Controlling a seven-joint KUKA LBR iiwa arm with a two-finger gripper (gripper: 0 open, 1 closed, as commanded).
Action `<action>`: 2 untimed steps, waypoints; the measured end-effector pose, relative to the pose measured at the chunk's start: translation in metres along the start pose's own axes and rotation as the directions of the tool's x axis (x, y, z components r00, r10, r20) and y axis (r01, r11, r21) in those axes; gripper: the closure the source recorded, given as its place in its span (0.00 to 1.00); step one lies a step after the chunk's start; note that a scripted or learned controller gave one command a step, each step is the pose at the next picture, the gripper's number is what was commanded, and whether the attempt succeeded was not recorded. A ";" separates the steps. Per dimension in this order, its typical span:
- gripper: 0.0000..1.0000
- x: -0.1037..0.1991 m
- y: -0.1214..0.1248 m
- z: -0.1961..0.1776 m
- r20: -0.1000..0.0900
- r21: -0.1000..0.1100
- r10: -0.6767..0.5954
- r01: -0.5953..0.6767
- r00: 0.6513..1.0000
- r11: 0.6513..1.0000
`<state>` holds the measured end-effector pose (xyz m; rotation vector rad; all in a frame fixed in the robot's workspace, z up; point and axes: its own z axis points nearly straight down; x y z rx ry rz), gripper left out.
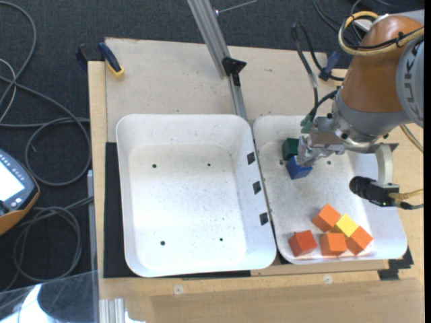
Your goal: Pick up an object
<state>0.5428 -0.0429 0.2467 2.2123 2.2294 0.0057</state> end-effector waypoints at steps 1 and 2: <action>1.00 0.047 0.010 -0.005 0.000 0.000 0.001 -0.001 1.000 1.000; 1.00 0.103 0.019 -0.001 0.000 0.001 0.001 -0.001 1.000 1.000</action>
